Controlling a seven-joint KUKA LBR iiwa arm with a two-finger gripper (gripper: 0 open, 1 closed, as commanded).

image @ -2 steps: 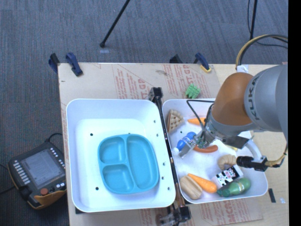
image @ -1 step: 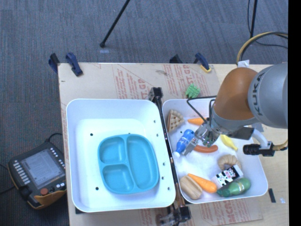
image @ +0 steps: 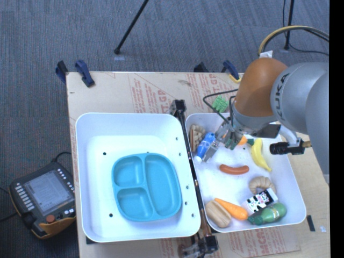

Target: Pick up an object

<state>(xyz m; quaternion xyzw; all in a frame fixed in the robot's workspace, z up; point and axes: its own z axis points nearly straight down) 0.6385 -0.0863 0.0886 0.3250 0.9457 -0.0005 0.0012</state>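
Note:
My gripper [image: 222, 142] hangs low over the back left part of the right bin [image: 296, 193], with its fingers spread and nothing between them. A small blue and white bottle [image: 204, 145] lies just to its left, close to one fingertip [image: 212, 151]. A red-brown sausage [image: 234, 169] lies a little in front of the gripper. A yellow banana [image: 260, 153] lies to its right. A small orange piece [image: 243, 141] peeks out beside the wrist.
The front of the right bin holds a croissant [image: 260, 184], a carrot [image: 231, 208], a bread roll [image: 217, 213], a black-and-white block [image: 260, 200] and a green item [image: 272, 214]. A tan snack [image: 197, 133] lies at the back left. The left bin [image: 91, 144] holds a blue divided plate [image: 146, 186].

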